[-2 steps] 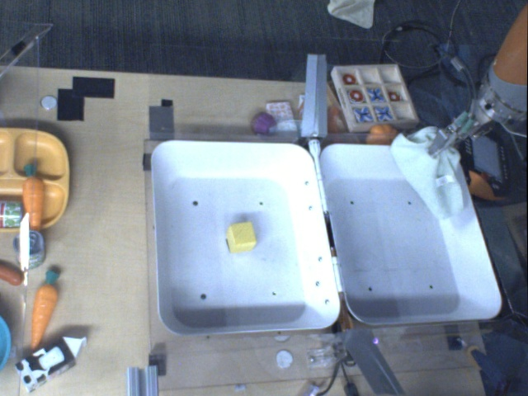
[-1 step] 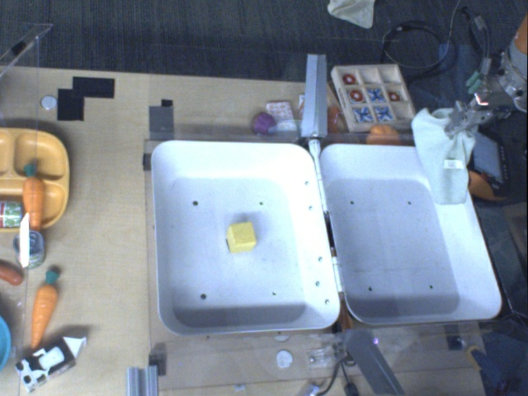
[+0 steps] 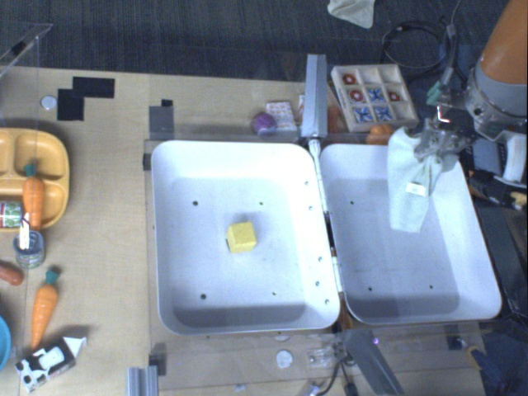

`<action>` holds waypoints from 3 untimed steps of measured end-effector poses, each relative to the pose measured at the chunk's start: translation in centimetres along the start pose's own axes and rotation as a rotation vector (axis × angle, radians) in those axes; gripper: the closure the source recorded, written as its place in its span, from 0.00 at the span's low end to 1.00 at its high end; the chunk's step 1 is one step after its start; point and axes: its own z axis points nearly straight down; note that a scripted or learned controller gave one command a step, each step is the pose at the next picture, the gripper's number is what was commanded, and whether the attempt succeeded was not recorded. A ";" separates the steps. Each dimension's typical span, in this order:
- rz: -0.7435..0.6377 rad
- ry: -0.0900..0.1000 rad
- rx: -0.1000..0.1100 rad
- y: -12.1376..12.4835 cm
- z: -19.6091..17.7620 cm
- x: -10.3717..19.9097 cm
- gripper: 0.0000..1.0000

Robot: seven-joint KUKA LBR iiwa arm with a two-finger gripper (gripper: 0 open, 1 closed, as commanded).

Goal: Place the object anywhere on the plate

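The gripper (image 3: 435, 148) pinches a white cloth (image 3: 407, 190), which dangles over the right bin (image 3: 478, 246); its long axis hangs down-left.

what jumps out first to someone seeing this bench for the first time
A white cloth hangs from the gripper over the far right part of the right bin. A lone yellow block sits mid-floor in the left bin. Toy carrots and a yellow tray lie at the left edge.

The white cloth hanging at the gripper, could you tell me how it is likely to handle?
The white cloth probably is floppy: it hangs limp in folds below the gripper. It looks thin, so likely light, and may drape unevenly when set down.
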 end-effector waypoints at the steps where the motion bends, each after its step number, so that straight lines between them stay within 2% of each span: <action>1: -0.060 0.000 -0.004 3.9 -10.3 7.3 1.00; 2: 0.251 0.000 0.004 2.0 -7.5 13.4 1.00; 3: 0.199 -0.001 0.011 -5.6 6.1 22.1 1.00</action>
